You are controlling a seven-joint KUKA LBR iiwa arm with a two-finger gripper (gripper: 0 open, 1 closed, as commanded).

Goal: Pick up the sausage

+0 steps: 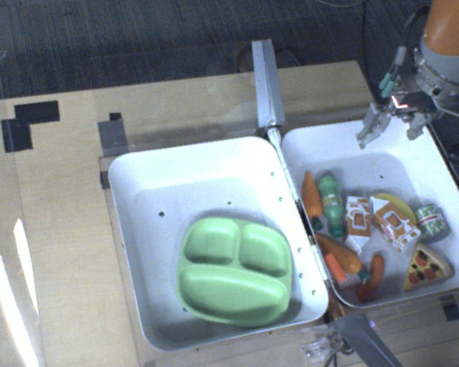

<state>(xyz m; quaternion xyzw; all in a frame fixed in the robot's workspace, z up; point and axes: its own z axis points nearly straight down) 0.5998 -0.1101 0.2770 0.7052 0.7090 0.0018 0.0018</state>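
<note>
The sausage (373, 271) is a short reddish-brown piece lying near the front of the right bin (436, 165), between an orange carrot (338, 256) and a pizza slice (426, 266). My gripper (392, 128) hangs over the bin's back edge, well behind the sausage and apart from it. Its two fingers are spread, one finger (368, 131) to the left and one to the right, with nothing between them. The orange band of the arm (453, 6) shows at the top right.
The right bin also holds a second carrot (311, 194), a green bottle (331, 201), two small cartons (359, 217), a banana (400, 205) and a can (432, 221). A green divided plate (235, 269) lies in the left bin (154, 200).
</note>
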